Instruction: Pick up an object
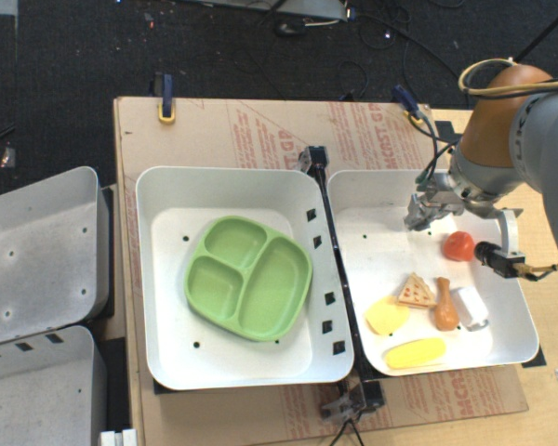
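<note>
1. Red round object (459,245) lying in the right bin (372,198), just beside the gripper (420,216), on its camera-near right side.
2. Nothing seen between the gripper's tips; opening impossible to tell.
3. Wedge-shaped piece (414,292) farther off, below the red round object.

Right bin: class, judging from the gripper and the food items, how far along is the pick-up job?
Done: the gripper is over the right bin. In hand: nothing seen between its fingers. Left: choosing and lifting an item; the red tomato, pizza slice, drumstick and yellow banana all lie on the bin floor.
</note>
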Robot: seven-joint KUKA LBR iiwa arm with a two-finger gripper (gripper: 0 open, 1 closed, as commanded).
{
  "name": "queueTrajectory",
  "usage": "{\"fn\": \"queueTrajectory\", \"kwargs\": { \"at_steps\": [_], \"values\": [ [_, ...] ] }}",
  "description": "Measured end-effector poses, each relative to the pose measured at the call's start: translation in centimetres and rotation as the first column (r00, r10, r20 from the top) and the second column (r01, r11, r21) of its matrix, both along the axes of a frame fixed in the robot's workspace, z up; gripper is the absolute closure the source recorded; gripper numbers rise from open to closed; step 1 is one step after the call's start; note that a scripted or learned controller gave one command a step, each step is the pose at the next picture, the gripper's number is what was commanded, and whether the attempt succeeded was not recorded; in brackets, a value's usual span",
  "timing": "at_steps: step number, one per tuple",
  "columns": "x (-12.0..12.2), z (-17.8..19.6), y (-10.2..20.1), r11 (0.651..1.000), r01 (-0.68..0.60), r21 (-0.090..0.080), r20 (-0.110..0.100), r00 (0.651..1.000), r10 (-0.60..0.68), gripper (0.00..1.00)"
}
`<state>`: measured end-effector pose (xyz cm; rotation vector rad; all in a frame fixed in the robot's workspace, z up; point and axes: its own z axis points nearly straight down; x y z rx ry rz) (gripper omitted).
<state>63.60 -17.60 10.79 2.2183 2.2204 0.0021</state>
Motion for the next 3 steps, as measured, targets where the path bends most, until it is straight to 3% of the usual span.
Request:
{"fn": "queueTrajectory", "kwargs": {
  "at_steps": [2, 3],
  "values": [
    [1.0, 9.2, 0.5, 1.000, -0.002, 0.000, 0.001, 1.000, 0.002, 1.00],
    [1.1, 10.3, 0.5, 1.000, -0.002, 0.000, -0.001, 1.000, 0.002, 1.00]
  ]
}}
